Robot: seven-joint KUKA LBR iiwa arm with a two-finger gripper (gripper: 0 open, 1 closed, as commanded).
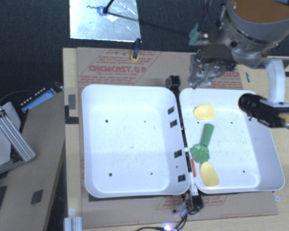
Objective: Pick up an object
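Note:
Three objects lie in the right bin (260, 153). A pale yellow rounded piece (204, 112) rests near the bin's back left. A green tool with a fan-shaped head (203, 142) lies along the left side. A second yellow piece (209, 173) sits near the front left corner. My gripper (200, 77) hangs above the back edge of the right bin, behind the upper yellow piece, with nothing seen between its fingers.
The left bin (130, 138) stands beside the right one, joined by a row of black clips (179, 134). A black cylindrical device (260, 109) juts over the right bin's right rim. A shiny metal sheet (105, 12) lies at the back.

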